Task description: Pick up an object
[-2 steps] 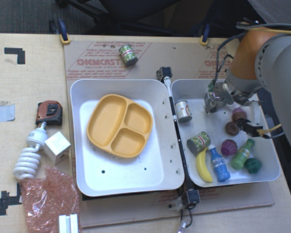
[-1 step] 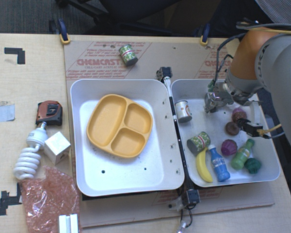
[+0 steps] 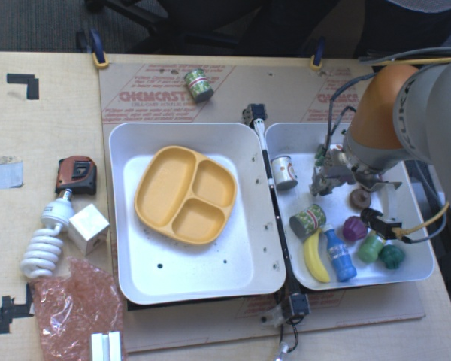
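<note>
The right bin [image 3: 301, 135] holds a small silver can [image 3: 284, 173], a green-labelled can [image 3: 308, 219], a banana [image 3: 314, 257], a blue bottle [image 3: 340, 255], a purple fruit [image 3: 354, 228], a light green piece [image 3: 371, 248], a dark green piece [image 3: 392, 256] and a brown ring [image 3: 358, 198]. My gripper [image 3: 322, 182] hangs low over the middle of this bin, right of the silver can and above the green-labelled can. Nothing shows held in it. The wrist hides the bin floor beneath it.
The left bin [image 3: 135, 269] carries a yellow divided plate [image 3: 185, 194]. A green can [image 3: 198, 85] lies on the board behind the bins. Left of the bins are a tape measure [image 3: 77, 174], a spiral bulb [image 3: 46, 239], a white cube [image 3: 89, 225] and a pink bag [image 3: 75, 310].
</note>
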### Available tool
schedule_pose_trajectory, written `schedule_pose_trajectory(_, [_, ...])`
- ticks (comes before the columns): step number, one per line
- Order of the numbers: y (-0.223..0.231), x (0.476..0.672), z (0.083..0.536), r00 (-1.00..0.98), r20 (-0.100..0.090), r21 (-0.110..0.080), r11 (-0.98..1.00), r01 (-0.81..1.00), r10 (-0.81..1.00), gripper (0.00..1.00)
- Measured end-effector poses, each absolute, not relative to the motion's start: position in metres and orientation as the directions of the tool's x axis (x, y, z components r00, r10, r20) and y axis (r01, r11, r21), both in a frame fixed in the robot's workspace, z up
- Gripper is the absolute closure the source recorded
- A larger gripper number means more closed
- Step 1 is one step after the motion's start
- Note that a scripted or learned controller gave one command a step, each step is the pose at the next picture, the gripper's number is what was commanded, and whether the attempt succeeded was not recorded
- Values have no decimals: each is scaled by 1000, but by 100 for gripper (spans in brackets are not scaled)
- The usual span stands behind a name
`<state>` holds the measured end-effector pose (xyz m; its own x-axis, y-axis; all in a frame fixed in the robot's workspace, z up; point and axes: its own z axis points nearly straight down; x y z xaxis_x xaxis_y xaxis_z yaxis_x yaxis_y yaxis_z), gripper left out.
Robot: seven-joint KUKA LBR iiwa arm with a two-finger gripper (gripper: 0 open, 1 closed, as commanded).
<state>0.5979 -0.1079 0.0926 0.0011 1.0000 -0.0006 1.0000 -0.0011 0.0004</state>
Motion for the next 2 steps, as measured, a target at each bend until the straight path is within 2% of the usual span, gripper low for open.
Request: schedule_pose_trajectory(2, [-96,481,92,2,0,0,-2,1000,1000,0])
